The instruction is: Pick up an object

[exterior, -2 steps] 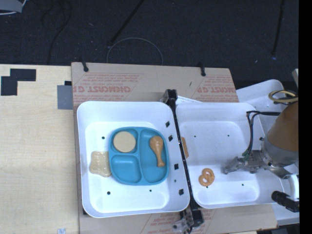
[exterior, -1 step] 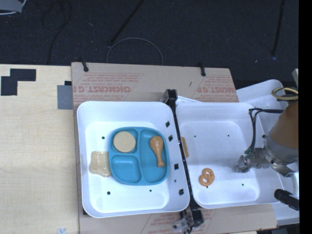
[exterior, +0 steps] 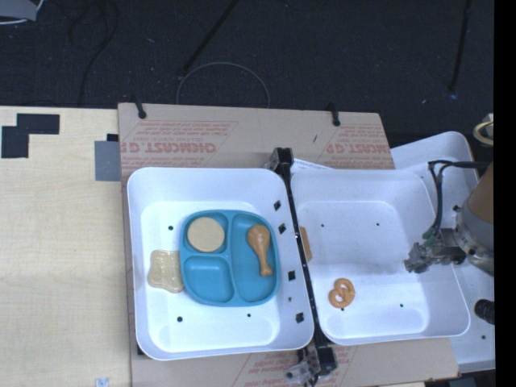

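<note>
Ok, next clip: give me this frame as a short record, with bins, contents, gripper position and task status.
left bin: blue divided plate holding a round cracker and a toy drumstick; tan toast piece beside the plate
right bin: pretzel
gripper: over the right bin's right side, apart from the pretzel
task status: nothing picked up yet

From here I can read one line of red print on the cardboard sheet (exterior: 242, 139) behind the bins, upper middle of the frame, upside down: "CHEMCAST GP", repeated to its right. Similar red print near the bottom edge is too small.
</note>
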### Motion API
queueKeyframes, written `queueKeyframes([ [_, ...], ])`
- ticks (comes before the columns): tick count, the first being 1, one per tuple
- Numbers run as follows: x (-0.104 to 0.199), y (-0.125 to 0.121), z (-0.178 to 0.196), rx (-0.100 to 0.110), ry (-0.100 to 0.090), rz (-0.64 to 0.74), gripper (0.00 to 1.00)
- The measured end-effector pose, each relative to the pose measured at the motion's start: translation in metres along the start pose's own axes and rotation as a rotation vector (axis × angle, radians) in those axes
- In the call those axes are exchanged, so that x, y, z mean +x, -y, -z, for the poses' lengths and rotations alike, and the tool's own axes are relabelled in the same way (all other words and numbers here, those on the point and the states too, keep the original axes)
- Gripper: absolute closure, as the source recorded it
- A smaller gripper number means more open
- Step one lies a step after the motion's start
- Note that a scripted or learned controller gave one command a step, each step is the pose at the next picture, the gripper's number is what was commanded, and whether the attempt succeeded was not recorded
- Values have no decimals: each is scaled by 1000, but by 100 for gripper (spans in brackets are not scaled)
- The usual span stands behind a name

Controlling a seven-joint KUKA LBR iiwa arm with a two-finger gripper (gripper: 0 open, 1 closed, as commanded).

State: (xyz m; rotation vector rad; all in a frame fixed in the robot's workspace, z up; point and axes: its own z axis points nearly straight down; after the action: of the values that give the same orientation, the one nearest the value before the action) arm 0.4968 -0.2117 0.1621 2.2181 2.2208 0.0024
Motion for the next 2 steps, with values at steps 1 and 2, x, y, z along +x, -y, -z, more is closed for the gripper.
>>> queueKeyframes([
  [1,0,-4,43,1,0,0,100],
  [2,-1,-5,83,1,0,1,100],
])
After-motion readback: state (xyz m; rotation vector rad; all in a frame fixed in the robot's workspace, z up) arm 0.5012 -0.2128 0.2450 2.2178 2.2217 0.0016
